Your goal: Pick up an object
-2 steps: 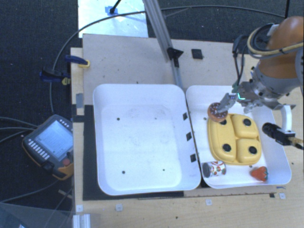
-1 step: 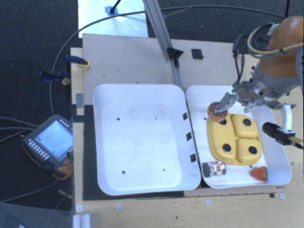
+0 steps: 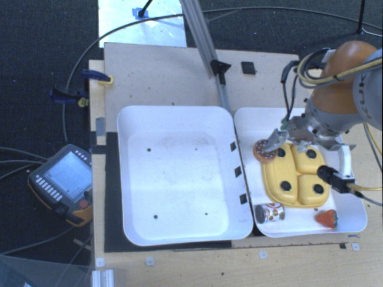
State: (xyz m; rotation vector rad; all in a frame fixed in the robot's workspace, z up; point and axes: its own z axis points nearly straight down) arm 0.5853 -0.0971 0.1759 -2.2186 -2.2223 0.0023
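Donut, brown with pink icing, sits in the right bin near its left wall, toward the far half. Gripper is right over it, fingertip area touching or just above the donut's right edge; cannot tell whether the fingers are apart or closed, or whether anything is between them. Arm, grey with orange band, comes in from the right and hangs over the far right part of that bin.

Other stuff in the right bin: yellow tray-like toy with four dark dots, lying flat in the middle, just right of the donut and partly under the gripper body. Small can with red and white label lies on its side at the near edge, left of centre. Red strawberry-like piece sits at the near right corner, apart from the can. A black connector with cable hangs off the wrist over the yellow toy's right side.

Left bin is white, touching the right bin along the middle seam.

Bench is tan board. A metal pole slants across the far side. Blue clamp at the left bench edge. Teach pendant lies on the dark floor to the left.
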